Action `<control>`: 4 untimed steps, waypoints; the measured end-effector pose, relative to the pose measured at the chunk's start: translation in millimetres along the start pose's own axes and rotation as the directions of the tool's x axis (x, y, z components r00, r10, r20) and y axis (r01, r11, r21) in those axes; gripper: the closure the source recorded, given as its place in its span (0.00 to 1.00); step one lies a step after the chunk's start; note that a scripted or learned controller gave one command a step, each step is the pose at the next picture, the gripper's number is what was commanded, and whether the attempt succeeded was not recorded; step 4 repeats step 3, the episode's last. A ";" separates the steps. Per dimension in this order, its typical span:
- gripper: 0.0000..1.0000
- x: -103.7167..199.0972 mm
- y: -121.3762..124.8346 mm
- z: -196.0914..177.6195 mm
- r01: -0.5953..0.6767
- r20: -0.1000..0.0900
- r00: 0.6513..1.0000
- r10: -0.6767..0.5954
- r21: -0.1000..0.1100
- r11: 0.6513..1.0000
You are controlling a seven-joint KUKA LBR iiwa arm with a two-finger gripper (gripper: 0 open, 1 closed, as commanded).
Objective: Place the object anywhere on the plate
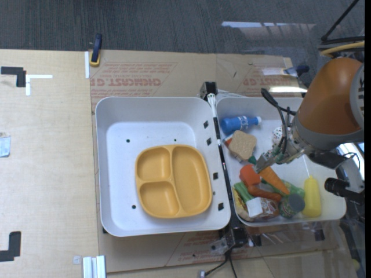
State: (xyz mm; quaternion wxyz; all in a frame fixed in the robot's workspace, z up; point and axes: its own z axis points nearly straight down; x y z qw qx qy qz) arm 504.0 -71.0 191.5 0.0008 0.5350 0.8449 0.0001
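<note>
A yellow three-compartment plate [173,180] lies in the left white bin [116,126] with nothing on it. The right bin [264,106] holds a pile of toy food: a blue bottle [239,123], a slice of bread [242,145], a red-orange piece [250,175], a carrot [277,183] and a yellow piece [312,196]. My gripper [271,158] hangs low over the middle of this bin, just above the carrot and right of the bread. Its tip is small and dark against the clutter. I see nothing clearly held in it.
Green pieces [243,191], a grey round piece [295,203] and a wrapped item [261,209] crowd the right bin's front. The wrist's orange band [330,97] overhangs that bin's right side. A raised divider with clips [217,149] separates the bins.
</note>
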 end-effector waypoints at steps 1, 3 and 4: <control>1.00 77.0 74.9 0.6 -0.034 0.001 0.999 0.034 0.001 0.999; 0.00 143.0 70.8 0.5 -0.027 -0.001 1.000 0.027 0.005 1.000; 0.00 143.0 70.8 0.5 -0.027 -0.001 1.000 0.027 0.005 1.000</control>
